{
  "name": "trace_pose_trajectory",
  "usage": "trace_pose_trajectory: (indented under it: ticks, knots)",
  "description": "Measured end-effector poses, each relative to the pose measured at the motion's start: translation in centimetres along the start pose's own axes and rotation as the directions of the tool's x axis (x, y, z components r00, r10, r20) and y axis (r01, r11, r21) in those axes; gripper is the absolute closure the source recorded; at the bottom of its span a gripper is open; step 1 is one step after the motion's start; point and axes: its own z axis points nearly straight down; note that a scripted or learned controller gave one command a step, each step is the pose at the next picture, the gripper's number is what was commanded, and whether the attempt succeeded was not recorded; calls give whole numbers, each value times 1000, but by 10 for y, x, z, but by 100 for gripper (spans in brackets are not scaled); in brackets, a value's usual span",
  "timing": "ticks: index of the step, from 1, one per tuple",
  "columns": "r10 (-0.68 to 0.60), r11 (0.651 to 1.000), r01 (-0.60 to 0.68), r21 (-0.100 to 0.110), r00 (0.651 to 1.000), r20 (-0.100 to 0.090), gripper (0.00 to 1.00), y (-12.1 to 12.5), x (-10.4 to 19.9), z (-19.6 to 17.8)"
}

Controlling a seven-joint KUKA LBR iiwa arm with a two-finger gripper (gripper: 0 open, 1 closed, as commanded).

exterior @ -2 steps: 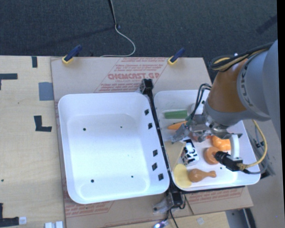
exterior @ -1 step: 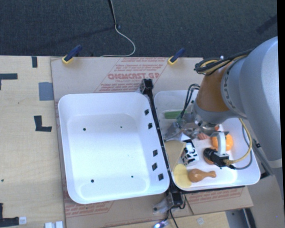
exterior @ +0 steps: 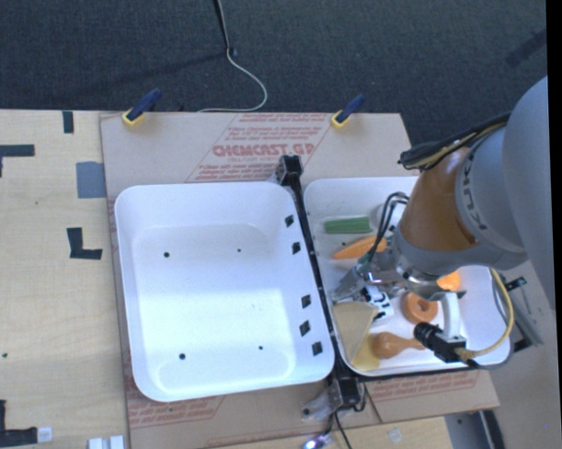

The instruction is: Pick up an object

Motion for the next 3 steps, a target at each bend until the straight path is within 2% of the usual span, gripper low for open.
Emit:
trace_pose_trajectory:
  ticks: [1, 2, 3]
  knots:
    - [-2, 1000, 2, 1, 1000, 0, 100, 1, 0, -9]
    - [-11, 1000, 11, -11, 1000, -2, 100, 54, 72, -105]
    - [-6, 1000, 6, -1, 1000, -1, 100, 65, 107, -120]
